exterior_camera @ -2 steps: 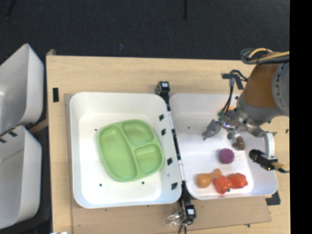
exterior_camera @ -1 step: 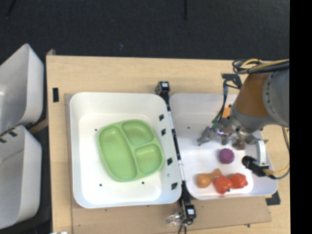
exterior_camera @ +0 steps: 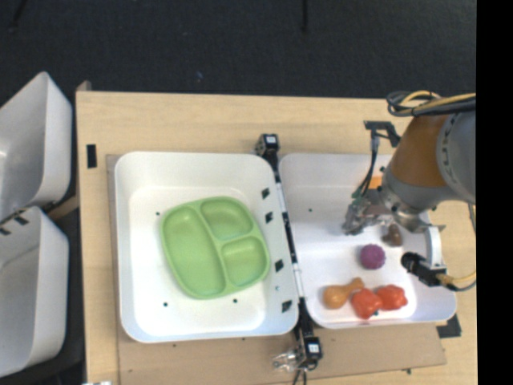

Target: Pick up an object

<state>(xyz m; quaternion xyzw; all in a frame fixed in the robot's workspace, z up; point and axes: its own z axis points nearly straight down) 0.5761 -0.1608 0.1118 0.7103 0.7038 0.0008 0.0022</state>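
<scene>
The right bin (exterior_camera: 321, 191) holds a purple round fruit (exterior_camera: 372, 256), an orange gourd-shaped piece (exterior_camera: 340, 293), and a red pepper-like item (exterior_camera: 378, 299) near the front rim. A small brown object (exterior_camera: 393, 233) lies just beside the gripper. My gripper (exterior_camera: 358, 217) hangs low over the middle of the right bin, up and left of the purple fruit. The grey arm with its orange band (exterior_camera: 421, 155) comes in from the right above it. Nothing shows between the fingers.
The left bin (exterior_camera: 144, 183) carries a green divided plate (exterior_camera: 215, 246). A divider with black clips (exterior_camera: 280, 231) separates the two bins. White containers (exterior_camera: 28, 143) stand off the bench at the far left. Cables trail at the right bin's right rim (exterior_camera: 429, 271).
</scene>
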